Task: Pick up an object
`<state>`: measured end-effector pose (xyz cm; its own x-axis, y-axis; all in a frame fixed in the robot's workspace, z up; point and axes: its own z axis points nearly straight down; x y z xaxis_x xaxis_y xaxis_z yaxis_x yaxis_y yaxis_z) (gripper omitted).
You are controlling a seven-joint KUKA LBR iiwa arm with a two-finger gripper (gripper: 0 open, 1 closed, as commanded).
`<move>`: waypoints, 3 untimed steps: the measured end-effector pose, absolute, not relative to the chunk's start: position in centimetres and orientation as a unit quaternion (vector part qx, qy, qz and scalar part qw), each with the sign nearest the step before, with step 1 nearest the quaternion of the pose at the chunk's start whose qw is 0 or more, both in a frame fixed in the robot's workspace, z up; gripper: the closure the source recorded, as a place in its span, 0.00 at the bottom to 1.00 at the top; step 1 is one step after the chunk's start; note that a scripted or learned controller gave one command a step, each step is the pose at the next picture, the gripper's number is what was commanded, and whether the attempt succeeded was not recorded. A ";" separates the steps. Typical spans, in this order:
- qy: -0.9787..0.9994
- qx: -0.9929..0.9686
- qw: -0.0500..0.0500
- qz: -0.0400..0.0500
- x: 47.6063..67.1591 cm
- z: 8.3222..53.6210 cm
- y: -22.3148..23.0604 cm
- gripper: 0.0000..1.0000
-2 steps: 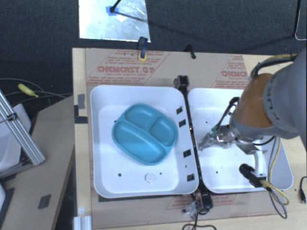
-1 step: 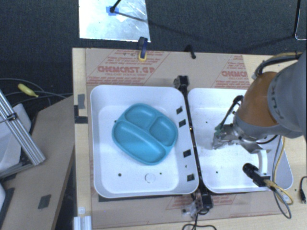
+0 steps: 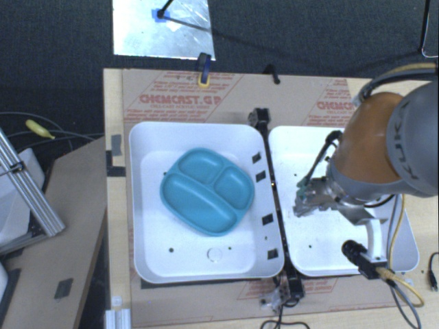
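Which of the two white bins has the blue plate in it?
The left bin, the one farther from the arm. The blue divided plate lies in its middle. The gripper is over the right bin.

dark carpet (image 3: 55,40), cardboard-topped bench (image 3: 226,91), foil sheet (image 3: 147,19)

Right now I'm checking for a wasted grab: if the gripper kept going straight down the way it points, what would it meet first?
Probably the bare white floor of the right bin. The gripper hangs over its left part, pointing downward, and the blue divided plate lies in the left bin. Depth is hard to judge here.
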<state>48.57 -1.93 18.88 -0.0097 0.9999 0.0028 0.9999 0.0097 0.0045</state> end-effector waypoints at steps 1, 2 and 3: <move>0.712 0.702 0.001 0.004 48.8 24.0 6.1 1.00; 0.709 0.705 0.000 0.000 48.7 23.0 6.8 1.00; 0.709 0.705 0.000 0.000 48.7 23.0 6.7 0.00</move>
